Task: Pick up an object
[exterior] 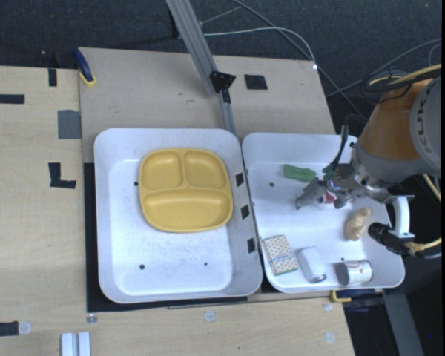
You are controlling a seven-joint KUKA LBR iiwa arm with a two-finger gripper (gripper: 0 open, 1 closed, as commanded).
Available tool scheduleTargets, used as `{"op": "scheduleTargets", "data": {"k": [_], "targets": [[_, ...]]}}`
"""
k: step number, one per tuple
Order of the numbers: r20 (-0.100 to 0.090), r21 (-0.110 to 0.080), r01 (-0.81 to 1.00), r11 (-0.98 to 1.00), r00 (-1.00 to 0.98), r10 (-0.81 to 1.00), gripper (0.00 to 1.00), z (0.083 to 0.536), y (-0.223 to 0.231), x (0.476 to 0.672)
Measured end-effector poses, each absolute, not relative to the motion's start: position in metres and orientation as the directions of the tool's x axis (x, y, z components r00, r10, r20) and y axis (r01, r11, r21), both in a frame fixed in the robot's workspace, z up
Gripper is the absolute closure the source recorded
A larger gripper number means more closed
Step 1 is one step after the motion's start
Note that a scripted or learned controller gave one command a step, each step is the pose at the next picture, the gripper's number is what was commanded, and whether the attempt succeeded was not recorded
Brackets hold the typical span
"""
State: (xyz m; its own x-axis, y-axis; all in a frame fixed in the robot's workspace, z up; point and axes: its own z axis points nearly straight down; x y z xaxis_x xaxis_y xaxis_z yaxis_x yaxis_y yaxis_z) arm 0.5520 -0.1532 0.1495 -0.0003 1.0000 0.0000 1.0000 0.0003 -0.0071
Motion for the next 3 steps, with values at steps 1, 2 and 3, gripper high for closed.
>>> {"op": "scheduleTargets", "data": {"k": [1, 2, 3], "targets": [[0.0, -0.006, 1.0, 0.001, -0.001, 1.0, 0.0, 0.106, -0.153, 0.551], [0.0, -0.004, 1.0, 0.003, -0.003, 1.0, 1.0, 0.118, -0.153, 0.552], [0.0, 0.002, 1.0, 0.002, -0.002, 1.0, 1.0, 0.165, -0.149, 0.549]]}}
